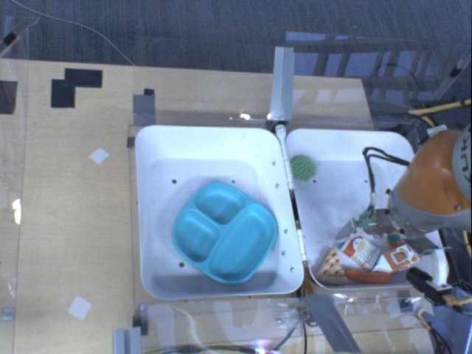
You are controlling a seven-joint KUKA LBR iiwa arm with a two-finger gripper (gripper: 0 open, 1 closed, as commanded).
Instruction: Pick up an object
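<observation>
The left bin (pixel 147 198) holds a blue divided plate (pixel 225 232), lying flat toward the bin's near edge, slightly right of its middle. In the right bin (pixel 332 153), a small green ball (pixel 302 167) sits near the far left corner, close to the wall shared with the left bin. Along the near edge of the right bin lies a cluster of small packets and toy food (pixel 365 260), orange, white and red, touching one another. The arm's gripper (pixel 380 223) hangs low over this cluster, at its far side; whether it is open, closed or gripping anything cannot be told.
</observation>
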